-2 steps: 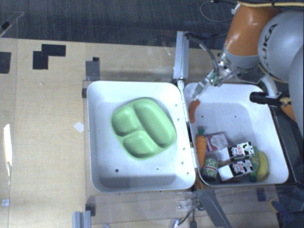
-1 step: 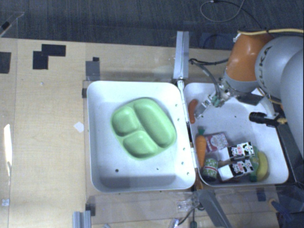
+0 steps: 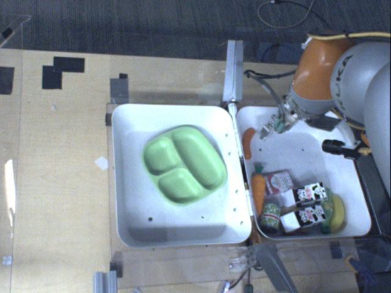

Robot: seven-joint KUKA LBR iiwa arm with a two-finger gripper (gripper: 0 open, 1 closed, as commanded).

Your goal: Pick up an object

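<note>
The right bin (image 3: 305, 148) holds several objects along its left and front sides. A reddish sausage (image 3: 247, 143) lies by the left wall and an orange carrot (image 3: 258, 191) just below it. Toward the front sit a pink packet (image 3: 280, 181), a small can (image 3: 270, 214), two black-and-white cartons (image 3: 310, 194) (image 3: 305, 216) and a yellow banana (image 3: 336, 212). My gripper (image 3: 273, 127) hangs over the bin's back left part, right of the sausage and apart from it. Nothing shows between its tips.
The left bin (image 3: 131, 224) contains a green divided plate (image 3: 184, 163). A metal post (image 3: 233, 72) stands behind the wall between the bins. The grey arm with its orange band (image 3: 317, 69) fills the upper right. Cables (image 3: 263, 81) run near the wrist.
</note>
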